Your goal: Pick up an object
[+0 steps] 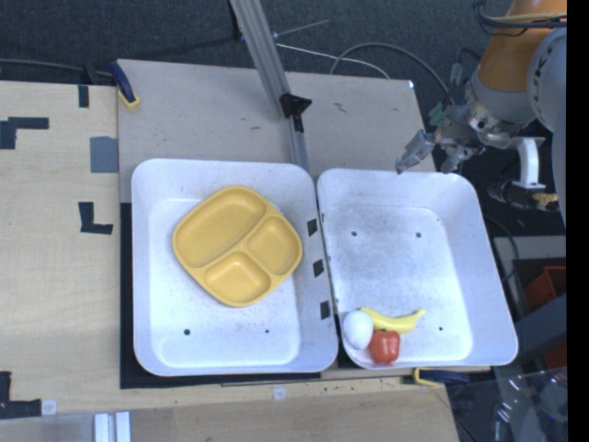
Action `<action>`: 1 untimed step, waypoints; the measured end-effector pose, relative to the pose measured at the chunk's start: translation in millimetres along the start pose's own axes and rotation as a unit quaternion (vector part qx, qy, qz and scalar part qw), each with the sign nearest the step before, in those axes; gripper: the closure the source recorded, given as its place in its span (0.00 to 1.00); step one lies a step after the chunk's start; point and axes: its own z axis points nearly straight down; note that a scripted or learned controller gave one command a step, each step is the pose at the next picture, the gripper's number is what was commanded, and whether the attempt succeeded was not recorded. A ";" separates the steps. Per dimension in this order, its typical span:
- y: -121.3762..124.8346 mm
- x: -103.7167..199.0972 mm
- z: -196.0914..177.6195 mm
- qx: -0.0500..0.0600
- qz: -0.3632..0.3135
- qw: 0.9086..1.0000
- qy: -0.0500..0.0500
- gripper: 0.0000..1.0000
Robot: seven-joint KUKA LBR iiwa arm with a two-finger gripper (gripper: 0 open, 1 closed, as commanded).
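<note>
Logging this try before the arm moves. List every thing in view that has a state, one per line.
yellow divided plate: lying flat in the left bin, compartments empty.
banana: lying in the right bin, near corner.
white egg: resting beside the banana, touching the red pepper.
red pepper: resting below the banana.
pincer: above the far rim of the right bin, holding nothing.

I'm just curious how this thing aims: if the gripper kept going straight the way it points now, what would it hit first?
Probably the right bin's back rim or the bare floor just inside it. The gripper points down and left over that corner, far from the banana; depth is unclear.
</note>
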 end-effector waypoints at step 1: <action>-0.1 -0.2 -0.1 0.000 0.000 1.000 0.000 0.00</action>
